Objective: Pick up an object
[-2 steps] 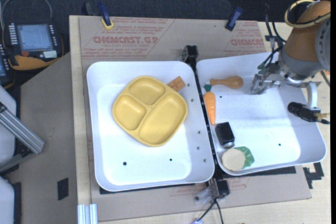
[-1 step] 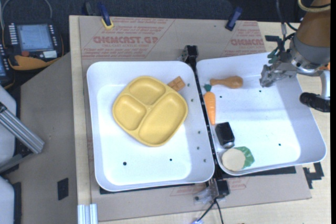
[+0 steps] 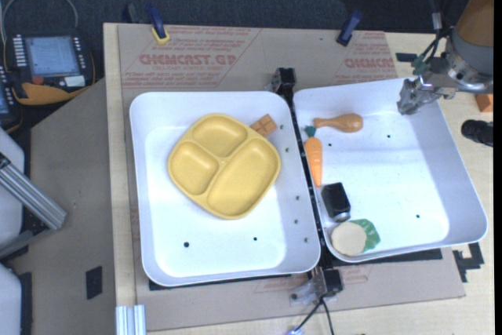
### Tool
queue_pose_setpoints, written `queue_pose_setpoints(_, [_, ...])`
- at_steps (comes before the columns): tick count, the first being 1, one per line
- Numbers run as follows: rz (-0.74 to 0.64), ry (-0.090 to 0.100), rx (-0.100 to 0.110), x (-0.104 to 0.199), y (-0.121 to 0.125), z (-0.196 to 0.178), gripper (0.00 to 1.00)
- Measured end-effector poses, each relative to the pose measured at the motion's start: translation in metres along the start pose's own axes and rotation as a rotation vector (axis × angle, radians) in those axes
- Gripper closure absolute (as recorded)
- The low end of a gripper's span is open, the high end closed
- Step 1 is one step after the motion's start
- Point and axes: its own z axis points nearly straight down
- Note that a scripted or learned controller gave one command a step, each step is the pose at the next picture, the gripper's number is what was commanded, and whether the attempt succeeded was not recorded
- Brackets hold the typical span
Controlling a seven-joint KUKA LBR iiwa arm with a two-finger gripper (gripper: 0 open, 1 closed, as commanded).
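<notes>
The right bin (image 3: 439, 169) holds a tan wooden pestle-like piece (image 3: 340, 122), an orange carrot (image 3: 314, 159), a small black block (image 3: 336, 199) and a round cream disc on a green leaf (image 3: 352, 238), all along its left side. My gripper (image 3: 409, 100) hangs over the bin's far right corner, well away from those objects, with nothing seen between its fingers. The left bin (image 3: 157, 208) holds a yellow divided plate (image 3: 225, 165) and a small brown block (image 3: 264, 125) at the plate's far edge.
Both bins rest on a cardboard sheet (image 3: 196, 51) held by blue clamps (image 3: 159, 26). A black bracket (image 3: 284, 79) sits between the bins at the back. A handheld controller (image 3: 47, 63) lies off the bench at the left.
</notes>
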Motion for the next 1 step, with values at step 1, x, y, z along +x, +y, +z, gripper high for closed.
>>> queue_pose_setpoints(1, [0.000,0.000,0.000,-0.0004,0.0018,-0.0438,1.00])
